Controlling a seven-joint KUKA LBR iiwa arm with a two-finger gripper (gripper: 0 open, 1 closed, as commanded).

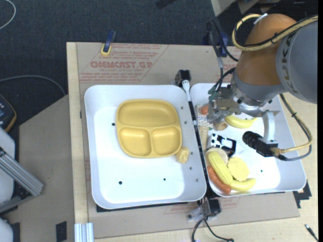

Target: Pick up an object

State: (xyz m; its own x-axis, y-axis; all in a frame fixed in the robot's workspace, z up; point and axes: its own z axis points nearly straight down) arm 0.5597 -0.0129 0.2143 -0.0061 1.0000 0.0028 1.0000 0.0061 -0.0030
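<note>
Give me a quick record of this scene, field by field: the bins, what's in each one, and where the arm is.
left bin: yellow divided tray; small yellow piece beside its lower right corner
right bin: corn cob, carrot, two bananas, black-and-white item
arm: over the right bin's far end
gripper: low, near the bin's left wall
fingers: hidden from view

Two bins side by side on a board (126, 59) atop the table: left bin (101, 180) holds a tray (149, 127) toward its back, with a small lump (182, 156) just off the tray's near right corner. Right bin (292, 175) holds corn (218, 163), a lemon (238, 169), a carrot (218, 180) and a banana (241, 185) crowded at its near left. Arm (267, 49) hangs over the right bin's back half, gripper (220, 111) down near the divide, a second banana (241, 121) just beside it.
</note>
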